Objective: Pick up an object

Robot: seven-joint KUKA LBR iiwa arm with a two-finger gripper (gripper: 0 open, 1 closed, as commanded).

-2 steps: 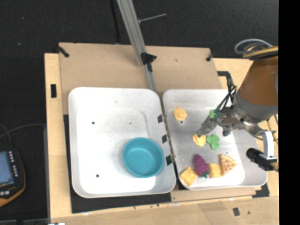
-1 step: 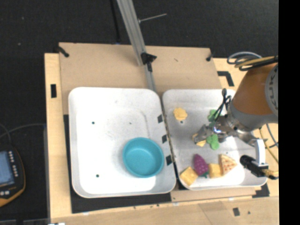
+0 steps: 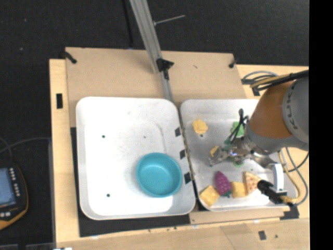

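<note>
The yellow block (image 3: 209,195) is lying nearest the camera, at the right bin's (image 3: 208,111) front edge, with the purple grapes (image 3: 222,183) just beside it. To grasp cleanly, I am wanting one toy centred and its neighbours clear. I am reaching my hand (image 3: 229,157) in low over mid-bin; I cannot tell its opening.

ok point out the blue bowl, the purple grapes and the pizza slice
blue bowl (image 3: 156,174): camera view, middle of its inside
purple grapes (image 3: 222,183): camera view, middle of the bunch
pizza slice (image 3: 252,182): camera view, middle of its top
</note>
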